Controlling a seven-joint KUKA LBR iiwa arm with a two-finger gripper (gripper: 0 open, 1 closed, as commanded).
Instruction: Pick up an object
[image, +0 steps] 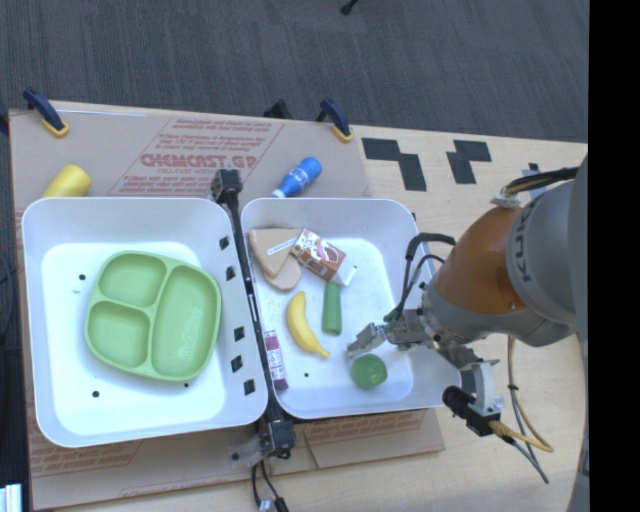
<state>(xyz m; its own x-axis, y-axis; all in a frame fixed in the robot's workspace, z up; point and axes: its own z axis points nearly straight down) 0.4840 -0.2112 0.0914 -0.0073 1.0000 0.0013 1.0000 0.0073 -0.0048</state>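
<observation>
Lying just below claw (366, 340): green ball (368, 372).

We cannot tell how the end effector (368, 340) stands, since its tips are too small and blurred beside the green ball (369, 372). The arm (510, 270) hides the right bin's (400, 215) right wall and is itself cut off at the right. The print on the small carton (323, 257) is unreadable.
</observation>
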